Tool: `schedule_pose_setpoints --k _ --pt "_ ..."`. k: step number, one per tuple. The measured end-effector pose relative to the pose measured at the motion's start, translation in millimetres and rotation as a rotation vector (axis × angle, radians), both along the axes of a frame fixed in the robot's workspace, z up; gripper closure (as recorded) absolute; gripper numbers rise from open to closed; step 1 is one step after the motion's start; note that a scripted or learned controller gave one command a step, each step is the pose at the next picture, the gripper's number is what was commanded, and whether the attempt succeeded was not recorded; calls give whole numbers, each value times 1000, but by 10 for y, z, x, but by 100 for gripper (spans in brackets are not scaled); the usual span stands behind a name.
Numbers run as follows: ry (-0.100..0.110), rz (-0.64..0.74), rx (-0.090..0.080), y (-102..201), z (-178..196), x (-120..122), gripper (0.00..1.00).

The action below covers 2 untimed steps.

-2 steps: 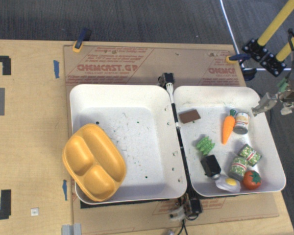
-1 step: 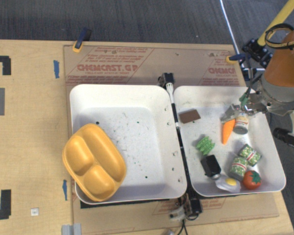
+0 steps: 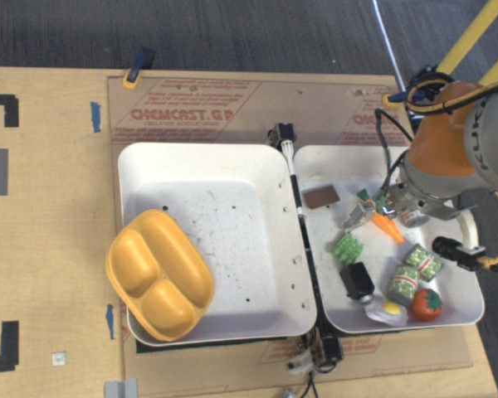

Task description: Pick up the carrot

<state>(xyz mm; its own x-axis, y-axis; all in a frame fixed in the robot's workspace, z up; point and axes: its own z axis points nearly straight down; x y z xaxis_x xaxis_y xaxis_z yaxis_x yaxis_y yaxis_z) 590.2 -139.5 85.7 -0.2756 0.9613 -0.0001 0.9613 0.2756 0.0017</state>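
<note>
The carrot [image 3: 389, 227] is a small orange piece lying at a slant in the upper middle of the right bin [image 3: 461, 315]. My gripper [image 3: 373, 211] is low over the bin, directly at the carrot's upper left end, and seems to touch or nearly touch it. The grey wrist with its orange band [image 3: 441, 143] rises behind it to the upper right. The carrot's top end is partly hidden by the gripper's metal parts.
Around the carrot in the right bin lie a brown block [image 3: 320, 196], a green leafy piece [image 3: 347, 247], a black object [image 3: 358, 280], a green-and-white can [image 3: 413, 272], a red tomato [image 3: 427, 303] and a yellow-white item [image 3: 386, 311]. A yellow divided dish [image 3: 159, 274] rests on the left bin's front left corner.
</note>
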Motion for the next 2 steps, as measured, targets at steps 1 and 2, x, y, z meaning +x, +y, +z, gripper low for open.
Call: schedule_pose_setpoints --k 1,2 --pt "-3 0 1 4 105 10 100" --pt "0 -159 0 394 610 300 100"
